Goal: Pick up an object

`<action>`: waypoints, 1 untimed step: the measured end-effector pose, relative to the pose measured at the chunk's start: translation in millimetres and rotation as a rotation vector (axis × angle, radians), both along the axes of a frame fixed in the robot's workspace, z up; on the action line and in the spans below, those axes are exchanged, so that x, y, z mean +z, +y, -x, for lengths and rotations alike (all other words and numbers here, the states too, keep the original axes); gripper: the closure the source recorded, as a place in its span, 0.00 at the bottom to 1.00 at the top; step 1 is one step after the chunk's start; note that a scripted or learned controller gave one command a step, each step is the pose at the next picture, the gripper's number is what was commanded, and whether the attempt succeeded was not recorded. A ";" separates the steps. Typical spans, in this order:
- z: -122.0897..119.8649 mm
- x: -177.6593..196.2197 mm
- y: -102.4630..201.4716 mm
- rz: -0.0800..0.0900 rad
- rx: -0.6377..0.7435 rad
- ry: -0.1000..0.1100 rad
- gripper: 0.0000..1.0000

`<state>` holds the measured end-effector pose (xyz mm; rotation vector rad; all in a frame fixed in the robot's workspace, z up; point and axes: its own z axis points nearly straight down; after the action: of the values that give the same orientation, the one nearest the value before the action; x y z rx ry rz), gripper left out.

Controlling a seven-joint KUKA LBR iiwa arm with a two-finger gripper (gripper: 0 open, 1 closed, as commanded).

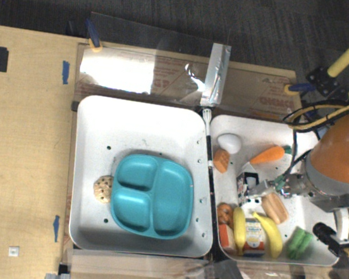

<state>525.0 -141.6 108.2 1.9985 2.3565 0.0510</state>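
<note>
My gripper (252, 187) hangs low over the middle of the right bin (252, 129), at the end of the grey arm with the orange band (344, 151). Just right of it lies a tan sausage (274, 208). Below it are a yellow banana (239, 225), a small bottle with a red label (253, 235) and a second banana (273, 235). A carrot (268, 156) lies above it, apart from it. I cannot make out anything held in the gripper.
The right bin also holds a white egg (229, 142), an orange-brown bread piece (221, 161), a tomato (224, 212) and a green vegetable (299, 243). In the left bin (101, 114) sit a teal divided plate (153, 195) and a cookie (103, 187).
</note>
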 end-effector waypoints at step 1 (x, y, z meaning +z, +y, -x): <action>25.3 0.4 9.0 0.014 0.029 -0.010 0.00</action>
<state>499.7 -132.6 108.6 1.9534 2.3738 0.0456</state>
